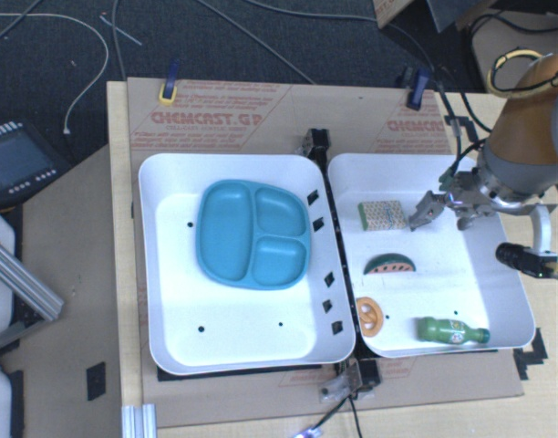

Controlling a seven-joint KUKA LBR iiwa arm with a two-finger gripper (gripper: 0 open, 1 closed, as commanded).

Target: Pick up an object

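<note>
The approach step is judged to be in hand: nothing is yet lifted. The gripper (440, 206) is positioned in the right bin (507, 308), just right of the speckled sponge block (381, 214). The fingers (425, 210) are seen spread apart, and nothing is gripped between them. The watermelon slice toy (390, 265), pretzel (369, 316) and green bottle (451, 331) lie nearer in the same bin. A blue divided plate (252, 234) rests in the left bin (165, 272). Next, a leftward shift over the sponge block, then a descent and closure, would be required.

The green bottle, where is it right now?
The green bottle lies on its side in the right bin, near the front edge, just right of the pretzel and below the watermelon slice.
</note>
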